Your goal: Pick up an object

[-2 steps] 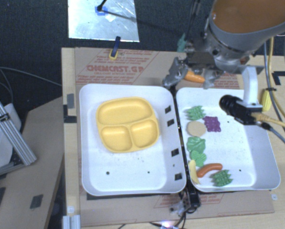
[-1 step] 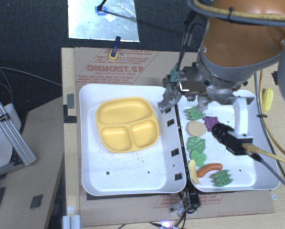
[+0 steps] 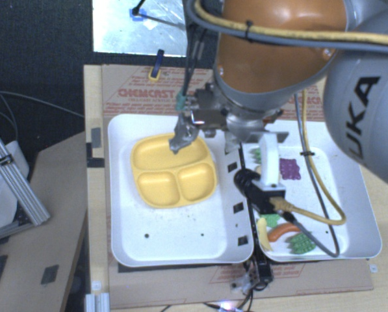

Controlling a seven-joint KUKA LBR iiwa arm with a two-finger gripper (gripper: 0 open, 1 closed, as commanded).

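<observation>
A yellow divided plate (image 3: 171,174) with three compartments lies in the left white bin (image 3: 161,239). My gripper (image 3: 181,140) hangs low over the plate's far right rim, at the edge of the large back compartment. I see nothing held in it. In the right bin (image 3: 356,220) lie a purple bunch of grapes (image 3: 289,169), an orange carrot-like piece (image 3: 283,231), a green leafy piece (image 3: 301,242) and a pale yellow-green piece (image 3: 265,225). The arm's big orange and grey body hides the far part of the right bin.
Both bins rest on a cardboard sheet (image 3: 135,93). A small blue and yellow tool (image 3: 156,65) lies behind the left bin. A metal frame (image 3: 12,174) stands at the far left. The near half of the left bin's floor is bare white.
</observation>
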